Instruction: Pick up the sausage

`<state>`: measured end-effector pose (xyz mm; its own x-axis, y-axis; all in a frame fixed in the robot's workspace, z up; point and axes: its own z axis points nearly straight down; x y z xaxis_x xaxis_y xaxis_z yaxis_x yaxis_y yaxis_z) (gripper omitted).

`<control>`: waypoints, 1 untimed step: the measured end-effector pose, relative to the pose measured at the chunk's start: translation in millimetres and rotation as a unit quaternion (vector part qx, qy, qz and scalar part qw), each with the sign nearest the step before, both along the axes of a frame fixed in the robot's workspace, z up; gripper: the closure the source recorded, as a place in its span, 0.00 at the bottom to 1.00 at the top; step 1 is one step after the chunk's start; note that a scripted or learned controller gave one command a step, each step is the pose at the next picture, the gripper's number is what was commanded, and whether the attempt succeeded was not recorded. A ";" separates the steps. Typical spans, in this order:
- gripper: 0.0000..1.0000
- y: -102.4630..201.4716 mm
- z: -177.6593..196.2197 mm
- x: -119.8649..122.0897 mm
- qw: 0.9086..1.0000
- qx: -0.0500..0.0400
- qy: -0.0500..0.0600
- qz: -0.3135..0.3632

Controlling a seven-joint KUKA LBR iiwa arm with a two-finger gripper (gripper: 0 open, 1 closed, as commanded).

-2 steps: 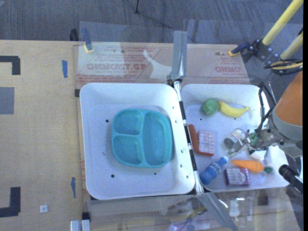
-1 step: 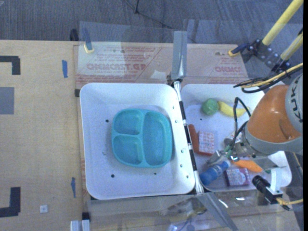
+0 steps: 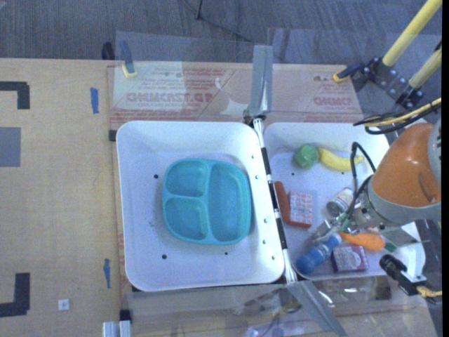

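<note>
I reach in from the right over the right bin (image 3: 277,140), my orange band high above its right side. My pincer (image 3: 342,221) hangs low near the middle of that bin, in a clutter of small things, and I cannot tell how it is set. The sausage (image 3: 281,198) lies to the left of my pincer, a reddish-brown stick against the bin's left wall, just beside the red-and-white packet (image 3: 300,208) and apart from me. An orange carrot (image 3: 365,241) and a blue bottle (image 3: 313,257) lie close under me. The left bin (image 3: 133,160) holds a teal divided plate (image 3: 207,201).
</note>
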<state>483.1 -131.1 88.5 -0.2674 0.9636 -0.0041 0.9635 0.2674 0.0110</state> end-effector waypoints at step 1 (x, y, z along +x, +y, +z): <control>0.00 -4.0 -0.3 27.2 0.993 0.001 0.002 -0.115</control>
